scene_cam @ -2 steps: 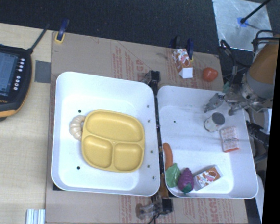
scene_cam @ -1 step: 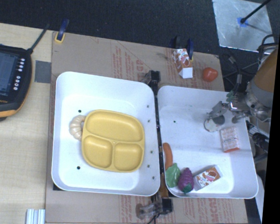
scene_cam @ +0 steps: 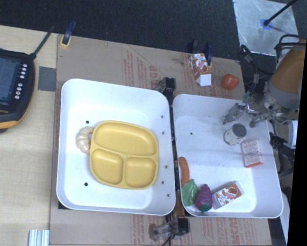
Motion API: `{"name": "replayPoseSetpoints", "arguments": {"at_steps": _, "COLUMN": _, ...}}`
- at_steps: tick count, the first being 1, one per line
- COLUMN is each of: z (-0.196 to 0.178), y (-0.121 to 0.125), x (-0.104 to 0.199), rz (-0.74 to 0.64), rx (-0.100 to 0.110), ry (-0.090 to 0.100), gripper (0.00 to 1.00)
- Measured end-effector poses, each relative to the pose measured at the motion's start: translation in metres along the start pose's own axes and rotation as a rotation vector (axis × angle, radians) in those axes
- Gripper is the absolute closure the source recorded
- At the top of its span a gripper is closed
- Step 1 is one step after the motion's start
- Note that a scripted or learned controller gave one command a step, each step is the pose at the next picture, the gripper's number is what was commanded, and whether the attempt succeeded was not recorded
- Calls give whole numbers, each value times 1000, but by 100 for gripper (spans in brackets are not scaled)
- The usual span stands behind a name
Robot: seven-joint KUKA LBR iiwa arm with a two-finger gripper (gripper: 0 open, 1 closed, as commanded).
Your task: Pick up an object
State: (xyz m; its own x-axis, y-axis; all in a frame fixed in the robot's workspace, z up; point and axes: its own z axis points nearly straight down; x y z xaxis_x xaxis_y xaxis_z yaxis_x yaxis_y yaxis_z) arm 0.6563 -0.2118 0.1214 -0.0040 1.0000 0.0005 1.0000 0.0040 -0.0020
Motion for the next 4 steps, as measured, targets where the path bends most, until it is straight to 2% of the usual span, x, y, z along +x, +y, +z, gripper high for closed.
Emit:
{"name": "replayPoseSetpoints", "arguments": {"at_steps": 1, "z": 20, "y": -24, "x": 0, "rz": -1, "rx": 2, "ry": -2, "gripper": 0}}
{"name": "replayPoseSetpoints", "arguments": {"at_steps": 2, "z": -62, "y": 0, "x": 0, "rz": 0, "rx": -2, "ry": -1, "gripper": 0}}
{"name": "replayPoseSetpoints", "arguments": {"at_steps": 3, "z": -55, "y": -39, "x": 0, "rz": -1, "rx": 2, "ry": -2, "gripper": 0}}
{"name": "replayPoseSetpoints", "arguments": {"at_steps": 4, "z": -23, "y": -55, "x": 0, "rz": -1, "rx": 2, "ry": -2, "gripper": 0}}
